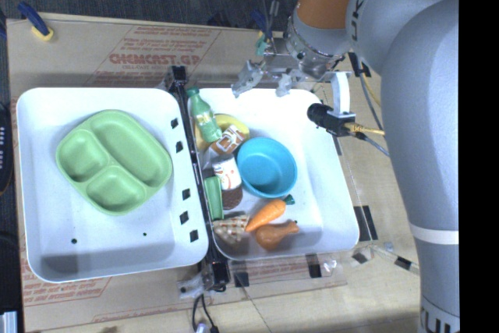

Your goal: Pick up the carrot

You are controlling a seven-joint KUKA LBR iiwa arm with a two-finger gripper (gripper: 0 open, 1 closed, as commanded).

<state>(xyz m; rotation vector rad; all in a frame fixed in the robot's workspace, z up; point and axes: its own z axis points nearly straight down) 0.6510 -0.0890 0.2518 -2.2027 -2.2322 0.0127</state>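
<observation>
Two shallow white bins side by side on the bench, left bin (pixel 47 246) and right bin (pixel 331 191), divided by a black clipped seam. Carrot (pixel 266 214) lying in the right bin toward its near edge, orange, tilted, with its green end up against the lower rim of the blue bowl (pixel 267 167); just below, touching or nearly so, a brown drumstick-shaped toy (pixel 274 233), and to the left a shell-patterned piece (pixel 229 230) by the near-left corner. Along that bin's left wall, a green bottle (pixel 202 114) at the far end, a banana (pixel 228 123) beside it, and small brown-and-white packets (pixel 227 174) between bottle and bowl. In the left bin, a green divided plate (pixel 114 160) near the middle. Gripper (pixel 267 79) poised over the far edge of the right bin, well apart from the carrot, fingers spread wide with nothing between them, grey arm with orange band rising to the upper right
</observation>
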